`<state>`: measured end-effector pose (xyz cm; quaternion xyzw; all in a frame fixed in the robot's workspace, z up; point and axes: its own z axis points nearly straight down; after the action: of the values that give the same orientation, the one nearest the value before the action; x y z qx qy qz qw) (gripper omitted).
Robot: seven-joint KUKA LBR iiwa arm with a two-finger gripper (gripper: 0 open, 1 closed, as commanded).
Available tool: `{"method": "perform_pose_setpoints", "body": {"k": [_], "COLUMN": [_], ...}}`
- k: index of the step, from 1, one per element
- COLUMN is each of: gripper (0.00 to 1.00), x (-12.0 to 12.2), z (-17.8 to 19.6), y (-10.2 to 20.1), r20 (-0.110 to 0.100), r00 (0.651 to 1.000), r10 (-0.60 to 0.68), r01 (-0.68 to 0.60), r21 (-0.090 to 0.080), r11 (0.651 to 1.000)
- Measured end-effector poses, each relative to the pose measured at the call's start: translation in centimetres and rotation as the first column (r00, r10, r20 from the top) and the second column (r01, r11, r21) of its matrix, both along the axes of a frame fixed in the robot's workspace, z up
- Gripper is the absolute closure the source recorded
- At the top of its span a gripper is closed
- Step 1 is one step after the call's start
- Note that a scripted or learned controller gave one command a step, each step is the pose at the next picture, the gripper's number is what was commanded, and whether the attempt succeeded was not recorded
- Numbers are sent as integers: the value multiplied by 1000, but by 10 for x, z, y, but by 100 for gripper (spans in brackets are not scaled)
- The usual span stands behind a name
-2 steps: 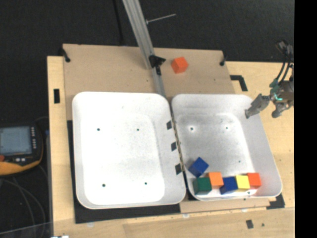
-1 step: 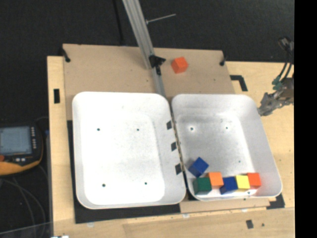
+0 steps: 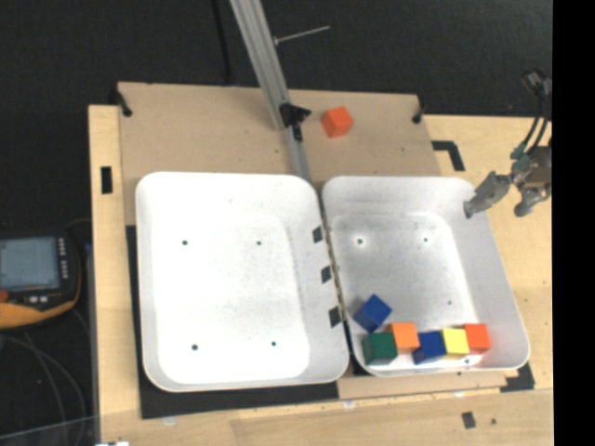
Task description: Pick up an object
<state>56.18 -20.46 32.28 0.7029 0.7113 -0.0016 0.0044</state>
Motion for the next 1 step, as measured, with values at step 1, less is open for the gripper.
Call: {"method": "perform_pose_setpoints", "body": {"k": [1], "gripper": [100], "x": [1], "z": [11], "y": [-1], "r20": [3], "r00": [1000], "r10": [5], "r01": [-5], "r21": [-3], "r11": [1000]}}
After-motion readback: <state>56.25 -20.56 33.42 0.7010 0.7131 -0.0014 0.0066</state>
